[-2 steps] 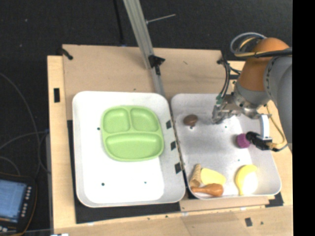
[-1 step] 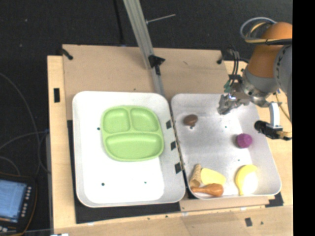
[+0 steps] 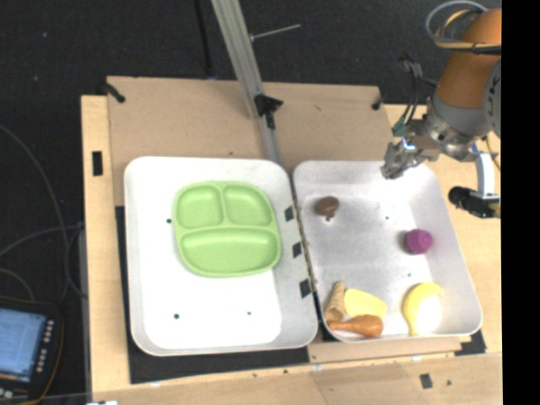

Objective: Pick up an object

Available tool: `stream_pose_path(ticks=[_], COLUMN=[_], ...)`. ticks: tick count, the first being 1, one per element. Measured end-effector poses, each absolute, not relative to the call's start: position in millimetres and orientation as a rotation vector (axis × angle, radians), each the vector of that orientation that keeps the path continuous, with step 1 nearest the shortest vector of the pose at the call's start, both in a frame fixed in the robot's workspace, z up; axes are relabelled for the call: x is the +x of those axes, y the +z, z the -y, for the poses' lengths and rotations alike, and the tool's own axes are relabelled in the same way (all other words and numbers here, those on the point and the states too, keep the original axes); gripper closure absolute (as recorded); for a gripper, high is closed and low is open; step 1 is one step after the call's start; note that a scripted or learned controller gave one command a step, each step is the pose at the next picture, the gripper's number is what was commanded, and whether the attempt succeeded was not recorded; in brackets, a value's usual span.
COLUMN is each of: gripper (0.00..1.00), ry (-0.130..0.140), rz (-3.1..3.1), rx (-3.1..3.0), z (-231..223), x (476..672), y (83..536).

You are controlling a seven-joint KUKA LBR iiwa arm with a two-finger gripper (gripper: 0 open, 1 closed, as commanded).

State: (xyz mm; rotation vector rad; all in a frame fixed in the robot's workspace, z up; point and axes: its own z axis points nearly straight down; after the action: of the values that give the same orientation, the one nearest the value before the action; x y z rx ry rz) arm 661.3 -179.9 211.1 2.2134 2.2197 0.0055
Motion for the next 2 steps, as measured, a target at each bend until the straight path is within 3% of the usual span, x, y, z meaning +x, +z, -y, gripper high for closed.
stream_pose_path(ticks=[1, 2], gripper=[1.0, 1.0], ry=[0.003, 0.001], rz=[-2.223, -2.227], rx=[2.214, 2.215], z=[181, 131], x=[662.1, 641.5], y=[239, 232])
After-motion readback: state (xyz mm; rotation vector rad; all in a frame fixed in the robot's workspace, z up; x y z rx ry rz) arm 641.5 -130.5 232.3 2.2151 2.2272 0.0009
